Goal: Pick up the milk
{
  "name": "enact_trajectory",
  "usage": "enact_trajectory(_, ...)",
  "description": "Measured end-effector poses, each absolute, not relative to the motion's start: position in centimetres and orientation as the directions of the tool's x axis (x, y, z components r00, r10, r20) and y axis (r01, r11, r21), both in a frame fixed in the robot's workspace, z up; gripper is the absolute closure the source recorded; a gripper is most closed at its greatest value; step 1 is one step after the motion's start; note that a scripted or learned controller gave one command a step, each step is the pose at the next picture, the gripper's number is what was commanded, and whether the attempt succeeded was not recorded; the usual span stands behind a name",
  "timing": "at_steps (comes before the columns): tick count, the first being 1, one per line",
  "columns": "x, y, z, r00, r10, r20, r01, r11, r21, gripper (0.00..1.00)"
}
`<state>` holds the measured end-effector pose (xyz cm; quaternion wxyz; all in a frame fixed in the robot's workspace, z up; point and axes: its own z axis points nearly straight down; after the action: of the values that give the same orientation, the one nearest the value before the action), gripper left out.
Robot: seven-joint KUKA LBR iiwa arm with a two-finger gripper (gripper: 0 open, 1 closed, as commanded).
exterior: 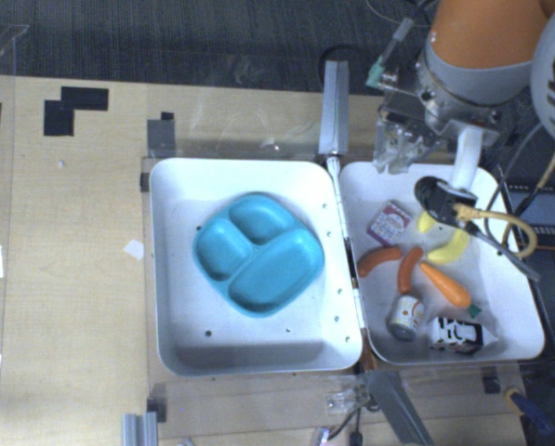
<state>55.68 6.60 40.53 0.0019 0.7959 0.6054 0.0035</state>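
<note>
The milk point(458, 334) is a small carton with a black and white cow pattern. It lies on its side near the front edge of the right bin point(523, 328). My gripper point(396, 152) hangs over the far left corner of that bin, well away from the milk. It is open, with nothing between its fingers.
The right bin also holds a small can point(405, 317) just left of the milk, a carrot point(444, 286), two sausages point(379, 258) point(409, 268), a yellow banana point(449, 246) and a pink packet point(389, 221). In the left bin point(175, 333) lies a blue divided plate point(258, 254).
</note>
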Motion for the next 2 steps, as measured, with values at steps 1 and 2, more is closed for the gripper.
enact_trajectory(1, 61.88, 5.42, 43.61, 0.006, 1.000, 0.000, 1.000, -0.006, 0.005, 1.00)
enact_trajectory(2, 61.05, 6.26, 43.57, -0.089, 0.996, 0.000, 0.996, 0.089, 0.005, 1.00)
